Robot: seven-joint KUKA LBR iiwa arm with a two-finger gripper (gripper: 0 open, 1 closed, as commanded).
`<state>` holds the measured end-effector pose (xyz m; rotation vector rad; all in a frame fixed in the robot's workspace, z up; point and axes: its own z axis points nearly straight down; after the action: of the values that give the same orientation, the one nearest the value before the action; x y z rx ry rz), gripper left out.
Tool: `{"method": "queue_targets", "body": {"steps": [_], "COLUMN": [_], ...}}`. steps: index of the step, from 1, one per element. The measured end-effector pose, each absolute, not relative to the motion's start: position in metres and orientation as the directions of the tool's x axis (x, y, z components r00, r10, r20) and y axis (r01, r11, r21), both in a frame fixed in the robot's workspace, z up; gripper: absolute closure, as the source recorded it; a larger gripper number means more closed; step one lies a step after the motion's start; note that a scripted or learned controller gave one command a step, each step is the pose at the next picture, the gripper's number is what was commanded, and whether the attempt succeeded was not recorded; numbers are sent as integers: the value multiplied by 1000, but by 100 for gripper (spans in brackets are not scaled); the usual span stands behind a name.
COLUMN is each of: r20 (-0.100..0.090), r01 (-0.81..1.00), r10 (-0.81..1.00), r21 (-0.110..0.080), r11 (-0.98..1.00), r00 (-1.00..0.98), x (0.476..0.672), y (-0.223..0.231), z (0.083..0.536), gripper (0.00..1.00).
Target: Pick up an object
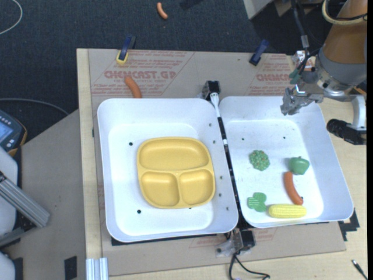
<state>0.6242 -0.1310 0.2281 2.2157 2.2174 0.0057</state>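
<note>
We see a brown cardboard-covered bench (175,69) carrying two shallow white plastic bins (116,156) side by side, touching. A small orange sausage-shaped toy (133,87) lies on it behind the left bin.

Arm (344,45) cut off by top and right edges. Claw (291,107) fingertips too small and blurred to read. Grey equipment (14,209) at left cropped by frame edge.

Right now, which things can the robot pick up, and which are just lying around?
For the job:
hand
broccoli
green pepper
red sausage
corn cob
small green toy

Just lying about:
yellow divided plate in the left bin
orange sausage on the board
another sausage on the floor
</note>
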Motion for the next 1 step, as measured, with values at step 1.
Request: {"method": "queue_targets", "body": {"steps": [1], "r20": [0], "r01": [1000], "r10": [1000], "r21": [5], "r11": [5], "r00": [-5], "x": [641], "y": [-74], "z": [232], "gripper": [100]}}
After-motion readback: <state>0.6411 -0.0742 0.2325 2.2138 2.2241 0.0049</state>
